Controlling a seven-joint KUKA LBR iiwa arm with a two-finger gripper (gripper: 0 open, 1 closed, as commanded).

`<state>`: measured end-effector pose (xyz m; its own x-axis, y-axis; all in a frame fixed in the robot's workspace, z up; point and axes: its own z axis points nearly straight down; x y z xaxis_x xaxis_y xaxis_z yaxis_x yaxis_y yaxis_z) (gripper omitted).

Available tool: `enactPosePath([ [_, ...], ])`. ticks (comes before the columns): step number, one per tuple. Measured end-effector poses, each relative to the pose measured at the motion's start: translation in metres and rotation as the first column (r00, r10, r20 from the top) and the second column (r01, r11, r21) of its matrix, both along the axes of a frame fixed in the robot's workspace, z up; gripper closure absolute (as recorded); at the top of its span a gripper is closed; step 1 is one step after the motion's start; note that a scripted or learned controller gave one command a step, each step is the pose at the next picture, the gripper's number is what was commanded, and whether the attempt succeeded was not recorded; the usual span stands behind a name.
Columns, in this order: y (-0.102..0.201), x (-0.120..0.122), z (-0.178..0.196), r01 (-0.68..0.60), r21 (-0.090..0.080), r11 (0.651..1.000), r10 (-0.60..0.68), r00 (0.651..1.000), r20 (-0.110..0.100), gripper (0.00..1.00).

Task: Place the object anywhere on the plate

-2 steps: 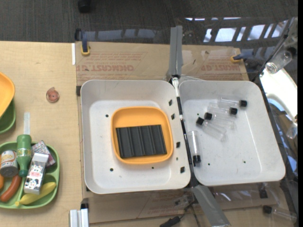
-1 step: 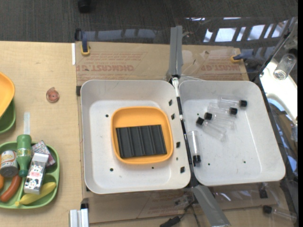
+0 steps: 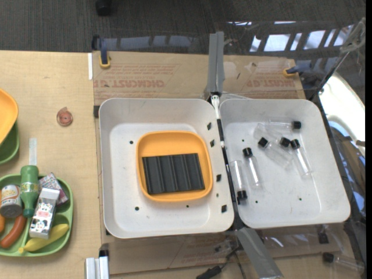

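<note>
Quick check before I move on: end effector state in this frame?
End effector: its state cannot be told from this camera view.

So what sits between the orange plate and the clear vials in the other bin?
In the camera view, only the two bins' adjoining white rims lie between the orange plate and the clear vials, plus bare bin floor either side.

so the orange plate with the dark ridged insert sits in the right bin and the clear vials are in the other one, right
Not quite: the camera view shows the orange plate with its dark ridged insert in the left bin. The clear vials with black caps lie in the right bin.
</note>
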<state>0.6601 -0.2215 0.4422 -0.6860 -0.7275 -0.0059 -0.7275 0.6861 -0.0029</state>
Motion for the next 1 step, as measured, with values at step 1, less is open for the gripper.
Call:
enactPosePath([
  [1,0.0004,-0.0003,-0.0636,-0.467,0.001,0.884,0.467,0.884,-0.003,0.0],
])
